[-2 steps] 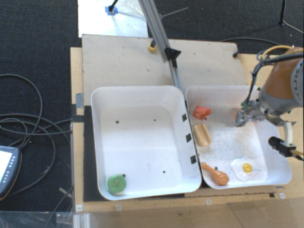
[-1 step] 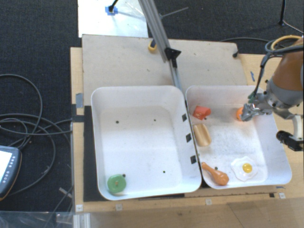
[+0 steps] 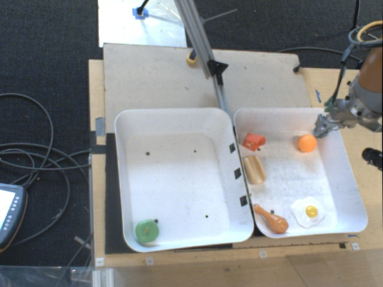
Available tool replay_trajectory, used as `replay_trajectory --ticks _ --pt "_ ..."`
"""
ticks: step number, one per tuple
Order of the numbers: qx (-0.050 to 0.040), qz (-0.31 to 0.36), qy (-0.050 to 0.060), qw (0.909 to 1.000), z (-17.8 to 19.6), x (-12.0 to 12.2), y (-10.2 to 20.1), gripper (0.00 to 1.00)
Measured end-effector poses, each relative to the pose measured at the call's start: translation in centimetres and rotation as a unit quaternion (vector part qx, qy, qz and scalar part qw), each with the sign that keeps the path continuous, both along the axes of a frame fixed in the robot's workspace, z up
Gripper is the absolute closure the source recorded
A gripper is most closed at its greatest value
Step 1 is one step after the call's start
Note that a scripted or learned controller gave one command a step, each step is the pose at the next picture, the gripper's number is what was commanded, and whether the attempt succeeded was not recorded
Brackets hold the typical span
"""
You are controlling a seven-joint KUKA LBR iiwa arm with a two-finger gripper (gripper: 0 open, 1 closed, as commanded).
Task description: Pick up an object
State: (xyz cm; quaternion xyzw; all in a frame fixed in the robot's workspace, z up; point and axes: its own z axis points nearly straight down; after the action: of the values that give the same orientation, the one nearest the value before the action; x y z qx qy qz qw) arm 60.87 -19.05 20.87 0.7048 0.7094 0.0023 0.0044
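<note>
Orange ball [image 3: 307,143] round, no long axis; fingers [image 3: 322,128] beside it, state unclear.

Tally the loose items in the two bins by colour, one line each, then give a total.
Green: 1, the green round piece in the left bin
Red: 1, the red piece in the right bin
Orange: 2, the orange ball and the drumstick
Tan: 1, the bread roll
White and yellow: 1, the fried egg
Total: 6
</note>
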Motion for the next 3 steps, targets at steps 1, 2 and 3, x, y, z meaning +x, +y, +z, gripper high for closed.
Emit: replay_trajectory --ticks 1,2,3 --pt "0.0 -0.001 0.001 1.0 5.2 -0.5 -0.8 1.0" --pt "0.0021 0.002 0.003 1.0 4.7 1.0 4.9 1.0" --pt "0.0023 0.002 0.003 1.0 5.2 1.4 10.0 1.0"
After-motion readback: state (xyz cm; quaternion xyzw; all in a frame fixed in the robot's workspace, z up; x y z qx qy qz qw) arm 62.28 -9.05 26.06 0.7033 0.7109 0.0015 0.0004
